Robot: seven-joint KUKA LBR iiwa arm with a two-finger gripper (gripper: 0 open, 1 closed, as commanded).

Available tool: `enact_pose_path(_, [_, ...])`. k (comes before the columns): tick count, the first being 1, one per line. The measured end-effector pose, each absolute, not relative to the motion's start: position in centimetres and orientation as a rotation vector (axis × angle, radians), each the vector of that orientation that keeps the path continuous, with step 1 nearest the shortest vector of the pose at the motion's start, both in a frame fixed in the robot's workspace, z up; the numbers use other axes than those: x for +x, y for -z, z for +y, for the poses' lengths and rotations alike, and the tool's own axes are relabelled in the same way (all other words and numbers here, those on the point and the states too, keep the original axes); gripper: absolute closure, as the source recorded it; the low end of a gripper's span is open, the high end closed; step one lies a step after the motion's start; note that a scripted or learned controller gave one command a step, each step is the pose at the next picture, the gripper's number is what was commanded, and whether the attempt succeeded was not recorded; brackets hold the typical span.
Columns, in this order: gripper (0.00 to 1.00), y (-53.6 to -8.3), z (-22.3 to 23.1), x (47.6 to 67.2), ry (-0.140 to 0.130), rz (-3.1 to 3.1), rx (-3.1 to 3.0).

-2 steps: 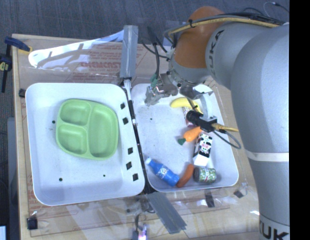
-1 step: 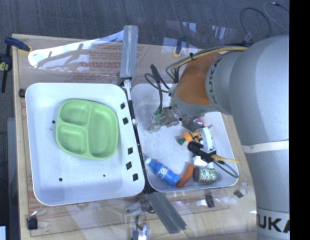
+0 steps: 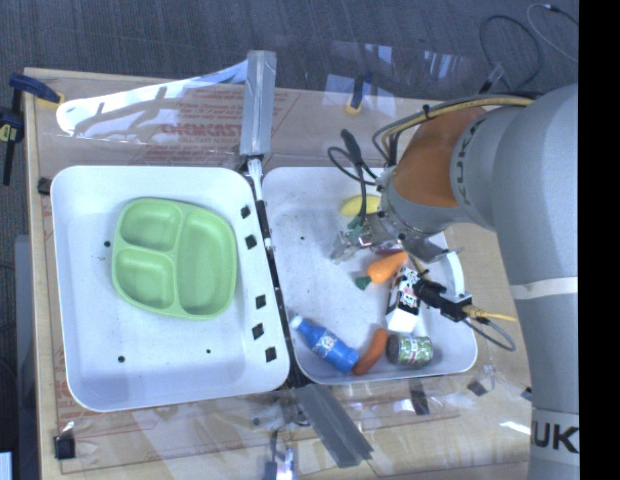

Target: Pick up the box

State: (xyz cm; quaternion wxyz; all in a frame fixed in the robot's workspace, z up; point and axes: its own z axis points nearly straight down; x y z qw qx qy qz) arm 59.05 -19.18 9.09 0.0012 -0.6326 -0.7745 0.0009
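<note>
Fixed overhead camera, slanted downward (both bins (image 3: 155, 383) visible)

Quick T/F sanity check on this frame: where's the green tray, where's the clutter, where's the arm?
1. The green divided tray lies in the left bin. True.
2. The blue bottle lies in the left bin. False: it lies in the right bin, near its front edge.
3. The arm reaches over the right bin. True.
4. The green can sits on the green divided tray. False: it sits in the right bin's front right corner.
5. An orange carrot-like toy lies in the right bin. True.
</note>
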Motion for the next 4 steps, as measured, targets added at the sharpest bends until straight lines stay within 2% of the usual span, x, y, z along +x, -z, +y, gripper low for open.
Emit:
enact_pose_path(1, [0.0,-9.1,-19.2,59.1,-0.003,-2.432,-1.986])
enact_pose_path(2, [1.0,-10.0,-19.2,59.1,-0.006,-2.434,-1.98])
enact_pose_path(3, [0.0,-10.0,-19.2,59.1,-0.006,-2.434,-1.98])
enact_pose_path(4, [1.0,-10.8,-19.2,59.1,-0.009,-2.436,-1.975])
